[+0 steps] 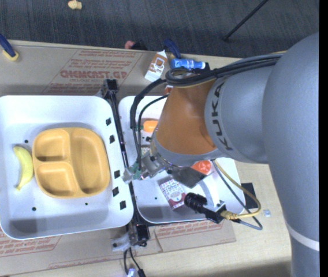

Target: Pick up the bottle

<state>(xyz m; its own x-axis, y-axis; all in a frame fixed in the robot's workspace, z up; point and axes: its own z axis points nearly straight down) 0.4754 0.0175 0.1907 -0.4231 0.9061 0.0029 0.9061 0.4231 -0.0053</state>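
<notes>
We see the arm [250, 114] first, grey with its orange band, reaching in from the right and covering most of the right bin [152, 212]. The counter [83, 68] under both bins is brown board with red print. The left bin [14, 154] holds a yellow tray [71, 160] with three wells, and a banana [22, 166] lies just beside the tray on its left.

Low in the right bin, the hand [144, 169] sits close to the wall between the bins; we cannot tell how it is set. Near it lie a red-printed packet [172, 192] and an orange-red piece [202, 167], partly under the arm.

We cannot pick out the bottle for certain. An orange-and-white thing [149, 127] peeks out beside the band, and that may be it. If so, we judge it light, stiff and smooth, likely to roll or slip, best taken across its body mid-length.
</notes>
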